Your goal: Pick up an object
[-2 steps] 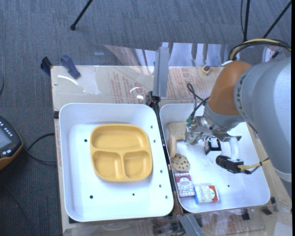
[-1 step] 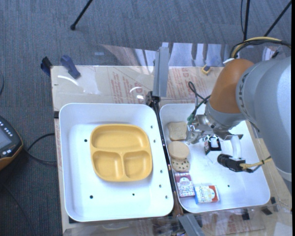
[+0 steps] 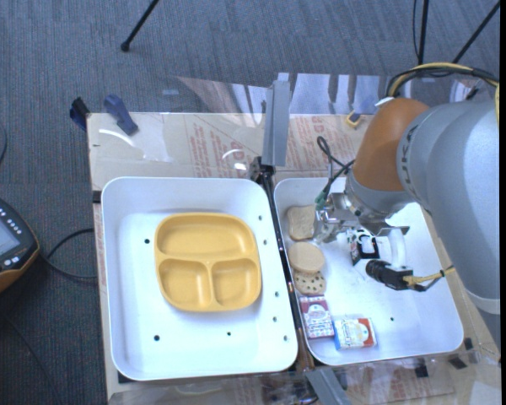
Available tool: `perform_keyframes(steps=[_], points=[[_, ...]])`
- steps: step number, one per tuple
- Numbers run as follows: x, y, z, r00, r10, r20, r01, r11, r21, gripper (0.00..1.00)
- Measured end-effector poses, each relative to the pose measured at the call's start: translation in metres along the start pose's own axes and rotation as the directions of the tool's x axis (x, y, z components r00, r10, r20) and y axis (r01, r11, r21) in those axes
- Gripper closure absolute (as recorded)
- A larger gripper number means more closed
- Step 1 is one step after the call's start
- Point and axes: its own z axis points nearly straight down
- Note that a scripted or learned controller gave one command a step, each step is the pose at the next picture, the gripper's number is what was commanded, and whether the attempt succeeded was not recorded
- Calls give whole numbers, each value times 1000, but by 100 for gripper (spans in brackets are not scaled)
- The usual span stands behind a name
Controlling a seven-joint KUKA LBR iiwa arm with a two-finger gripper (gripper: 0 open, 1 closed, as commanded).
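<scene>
Pincer (image 3: 331, 223) is parked low in the right bin (image 3: 422, 327), toward its far-left part; whether it's wide or narrow can't be told, the wrist blocks it. Nothing is seen gripped. Nearest pickable things are the two round cookies: one (image 3: 301, 222) just left of the tip, the other (image 3: 307, 257) just nearer and left. Two small packets (image 3: 314, 317) (image 3: 354, 332) are lying well apart, near edge. Probably only a short leftward shift is needed. Yellow tray (image 3: 207, 260) is sat in the left bin (image 3: 126, 310).
</scene>
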Motion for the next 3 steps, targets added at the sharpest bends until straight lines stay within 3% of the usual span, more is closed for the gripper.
perform_keyframes(steps=[1, 2, 3], points=[[1, -62, 3, 1000, -1, -1, 1, 1000, 6, 100], [1, 17, 2, 1000, -1, 0, 1, 1000, 1, 100], [2, -49, 3, 1000, -2, -1, 2, 1000, 6, 100]])
